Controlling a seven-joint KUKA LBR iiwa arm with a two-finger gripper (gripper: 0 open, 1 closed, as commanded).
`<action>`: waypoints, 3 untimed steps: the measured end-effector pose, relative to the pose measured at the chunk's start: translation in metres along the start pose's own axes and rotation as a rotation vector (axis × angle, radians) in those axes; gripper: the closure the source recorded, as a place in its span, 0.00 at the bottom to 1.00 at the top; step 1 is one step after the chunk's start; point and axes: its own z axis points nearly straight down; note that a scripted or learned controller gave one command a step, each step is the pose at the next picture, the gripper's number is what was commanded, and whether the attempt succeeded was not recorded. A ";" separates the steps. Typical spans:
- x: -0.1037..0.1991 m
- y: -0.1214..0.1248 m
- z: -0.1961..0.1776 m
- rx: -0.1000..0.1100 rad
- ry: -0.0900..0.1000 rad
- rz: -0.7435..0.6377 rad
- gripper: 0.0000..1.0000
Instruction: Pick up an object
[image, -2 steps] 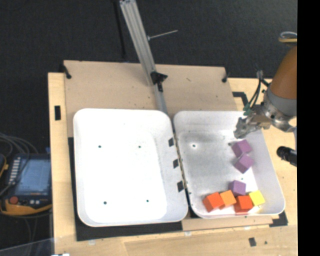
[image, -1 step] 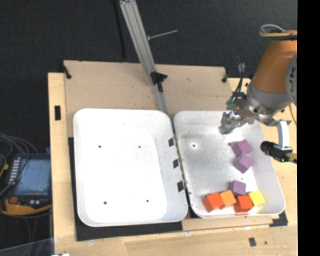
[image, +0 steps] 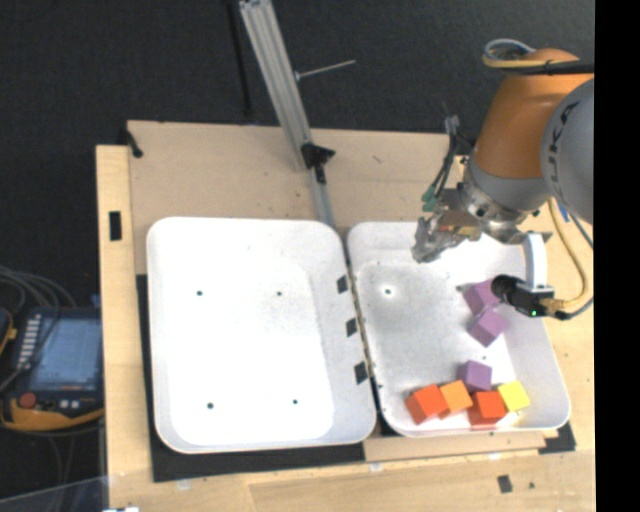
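My gripper (image: 428, 247) hangs over the far end of the right bin (image: 400, 320), fingers pointing down and close together with nothing between them. Two purple blocks (image: 484, 312) lie near the bin's right wall, well to the right and nearer than the gripper. At the near end sit another purple block (image: 478, 374), orange blocks (image: 428, 402), a second orange-red block (image: 489, 405) and a yellow block (image: 514, 396).
The left bin (image: 240, 330) lies beside the right one. A metal pole (image: 290, 110) rises slantwise from behind the bins. A black cable connector (image: 522, 295) hangs off the arm above the right wall. A teach pendant (image: 55, 365) lies left of the bench.
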 end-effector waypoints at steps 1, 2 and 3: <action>0.062 0.009 0.005 0.000 -0.001 0.000 1.00; 0.107 0.024 0.006 0.001 0.000 0.001 1.00; 0.159 0.021 0.014 0.006 0.000 0.000 1.00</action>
